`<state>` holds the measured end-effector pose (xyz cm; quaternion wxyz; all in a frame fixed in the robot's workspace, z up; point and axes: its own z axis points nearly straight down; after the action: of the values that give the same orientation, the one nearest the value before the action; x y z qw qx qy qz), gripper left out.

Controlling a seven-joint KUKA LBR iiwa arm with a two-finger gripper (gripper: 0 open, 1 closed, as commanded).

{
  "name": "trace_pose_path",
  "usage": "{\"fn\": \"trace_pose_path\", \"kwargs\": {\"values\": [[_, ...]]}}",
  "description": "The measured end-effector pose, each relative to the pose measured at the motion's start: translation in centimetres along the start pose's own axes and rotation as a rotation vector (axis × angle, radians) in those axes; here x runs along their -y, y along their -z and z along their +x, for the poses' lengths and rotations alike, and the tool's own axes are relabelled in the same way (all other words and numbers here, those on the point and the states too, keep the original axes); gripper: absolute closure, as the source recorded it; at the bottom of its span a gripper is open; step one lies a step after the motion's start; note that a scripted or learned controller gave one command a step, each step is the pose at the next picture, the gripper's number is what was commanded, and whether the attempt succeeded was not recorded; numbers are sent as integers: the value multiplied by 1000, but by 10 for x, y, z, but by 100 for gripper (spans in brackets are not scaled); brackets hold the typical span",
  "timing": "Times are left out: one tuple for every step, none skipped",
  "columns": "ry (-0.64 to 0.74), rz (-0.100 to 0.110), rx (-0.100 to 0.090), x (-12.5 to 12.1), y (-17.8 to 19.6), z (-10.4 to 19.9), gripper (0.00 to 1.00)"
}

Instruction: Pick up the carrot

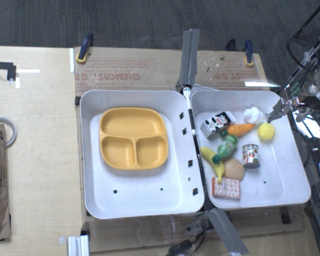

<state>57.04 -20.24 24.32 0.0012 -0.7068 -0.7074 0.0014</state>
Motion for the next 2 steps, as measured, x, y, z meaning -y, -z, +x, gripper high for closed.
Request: {"fn": "trace_pose_path", "kwargs": {"values": [[-291,1,-1,24,-55,23,0],[-545,2,-1,36,-52,25,0]]}}
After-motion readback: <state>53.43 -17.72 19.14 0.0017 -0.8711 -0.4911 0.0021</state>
